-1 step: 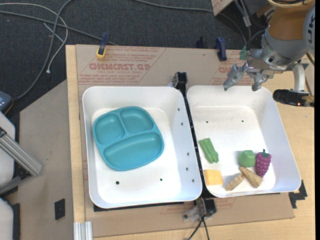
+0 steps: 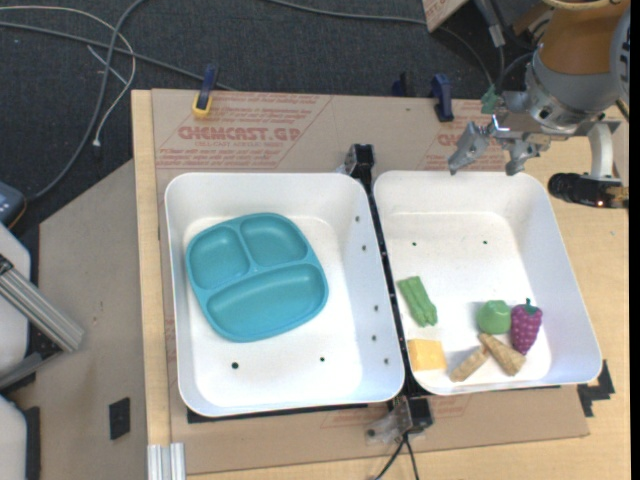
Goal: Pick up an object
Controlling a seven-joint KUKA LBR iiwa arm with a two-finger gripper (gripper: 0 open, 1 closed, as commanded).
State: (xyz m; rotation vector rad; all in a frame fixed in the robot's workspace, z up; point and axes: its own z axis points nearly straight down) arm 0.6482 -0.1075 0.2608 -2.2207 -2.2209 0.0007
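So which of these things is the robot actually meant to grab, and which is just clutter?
For the job:
end effector, open, above the right bin's far edge
green pod
green apple
purple grapes
yellow cheese block
two tan sticks
right bin

Just lying about:
blue divided plate in the left bin
blue clamps
cables

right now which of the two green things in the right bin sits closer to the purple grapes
The round green piece, touching the purple grapes. The long green one lies apart, near the bin's left wall.
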